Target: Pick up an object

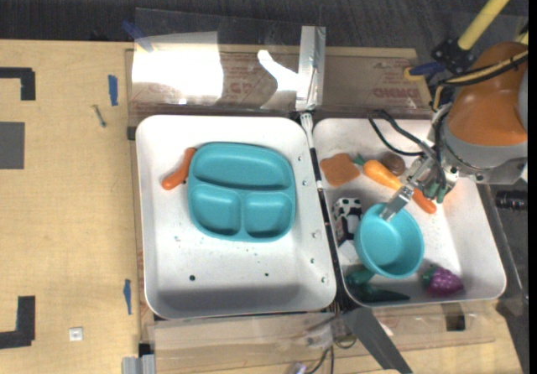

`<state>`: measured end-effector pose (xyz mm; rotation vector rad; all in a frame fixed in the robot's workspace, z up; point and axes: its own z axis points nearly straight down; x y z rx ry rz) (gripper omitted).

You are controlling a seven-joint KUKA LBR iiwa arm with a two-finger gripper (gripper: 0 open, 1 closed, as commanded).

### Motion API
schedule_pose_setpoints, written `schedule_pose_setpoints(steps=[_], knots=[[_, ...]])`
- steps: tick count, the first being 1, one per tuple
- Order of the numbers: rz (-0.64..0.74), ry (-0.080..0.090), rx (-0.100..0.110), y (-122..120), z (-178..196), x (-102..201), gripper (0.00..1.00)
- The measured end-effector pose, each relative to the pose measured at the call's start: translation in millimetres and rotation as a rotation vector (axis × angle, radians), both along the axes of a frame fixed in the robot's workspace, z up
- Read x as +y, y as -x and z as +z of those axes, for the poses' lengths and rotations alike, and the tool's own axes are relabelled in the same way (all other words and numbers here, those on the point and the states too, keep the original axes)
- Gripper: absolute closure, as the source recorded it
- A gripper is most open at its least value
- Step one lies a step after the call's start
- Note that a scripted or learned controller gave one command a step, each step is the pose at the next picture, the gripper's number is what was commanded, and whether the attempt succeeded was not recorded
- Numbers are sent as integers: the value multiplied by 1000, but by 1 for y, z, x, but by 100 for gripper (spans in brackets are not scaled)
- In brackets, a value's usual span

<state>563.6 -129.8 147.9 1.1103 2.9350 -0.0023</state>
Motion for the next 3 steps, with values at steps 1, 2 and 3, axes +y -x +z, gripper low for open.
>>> schedule_pose_setpoints(steps=[1, 2, 3], knots=[[-38, -1, -9, 11, -58, -26, 0], [-92, -1, -9, 42, -58, 10, 0], [-400, -3, -4, -51, -43, 5, 0]])
